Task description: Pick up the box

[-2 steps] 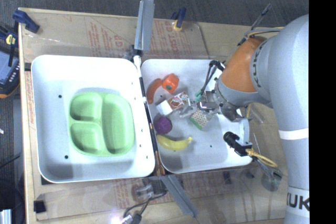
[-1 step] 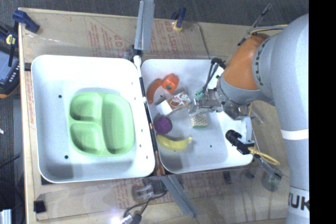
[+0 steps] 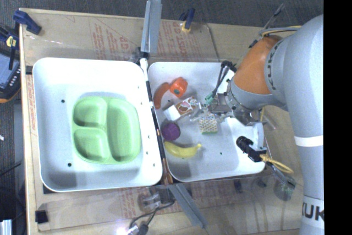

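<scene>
Cardboard, I think: the box (image 3: 187, 105) sits mid-frame in the right bin (image 3: 231, 165), touching the white cup (image 3: 172, 113). It looks light and crushable, so I'd pinch its short sides. My gripper (image 3: 215, 103) hangs just beside it.

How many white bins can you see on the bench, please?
2: the left bin holds a green divided tray; the right bin holds the small objects, beneath the arm. Nothing suggests another is hidden.
</scene>
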Available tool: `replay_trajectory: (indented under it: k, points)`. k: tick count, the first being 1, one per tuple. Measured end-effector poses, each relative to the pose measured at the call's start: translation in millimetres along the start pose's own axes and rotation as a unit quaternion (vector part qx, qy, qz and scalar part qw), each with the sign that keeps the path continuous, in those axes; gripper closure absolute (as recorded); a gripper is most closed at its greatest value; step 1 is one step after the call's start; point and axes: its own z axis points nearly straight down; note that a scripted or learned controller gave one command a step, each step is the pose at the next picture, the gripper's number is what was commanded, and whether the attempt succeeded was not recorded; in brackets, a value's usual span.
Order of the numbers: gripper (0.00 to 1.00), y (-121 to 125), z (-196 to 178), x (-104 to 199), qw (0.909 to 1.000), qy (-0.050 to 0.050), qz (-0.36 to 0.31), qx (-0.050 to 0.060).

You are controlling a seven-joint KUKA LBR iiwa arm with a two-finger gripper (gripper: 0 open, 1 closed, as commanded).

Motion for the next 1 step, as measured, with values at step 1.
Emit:
replay_trajectory:
  k: [1]
  points:
    - [1.0, 0.2, -9.5, 0.4, 1.0, 0.001, -0.001, 0.0]
